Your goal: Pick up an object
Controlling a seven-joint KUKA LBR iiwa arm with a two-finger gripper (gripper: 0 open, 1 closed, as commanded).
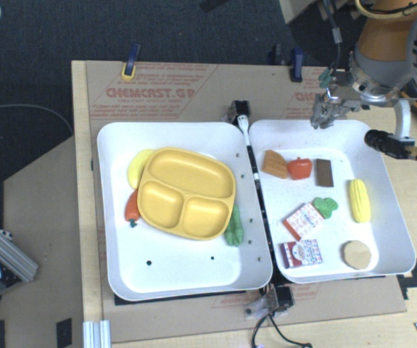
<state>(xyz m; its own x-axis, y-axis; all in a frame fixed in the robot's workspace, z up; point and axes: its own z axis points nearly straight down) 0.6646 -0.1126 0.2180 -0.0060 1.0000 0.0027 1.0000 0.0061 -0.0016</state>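
Observation:
My gripper (327,114) hangs over the far rim of the right bin (404,230), with nothing seen between its fingers. Below it in that bin lie a tan wedge (274,164), a red tomato (299,167), a brown block (324,172), a yellow corn cob (359,199), a green piece (325,206), two red-and-white cartons (302,220) (300,254) and a beige round cookie (357,254). The gripper stands well above and behind all of them.
The left bin (114,252) holds a yellow divided tray (186,193), lying on a yellow item (137,167), a red-orange item (132,207) and a green item (234,228). A black cable runs along the seam between the bins. The arm fills the upper right.

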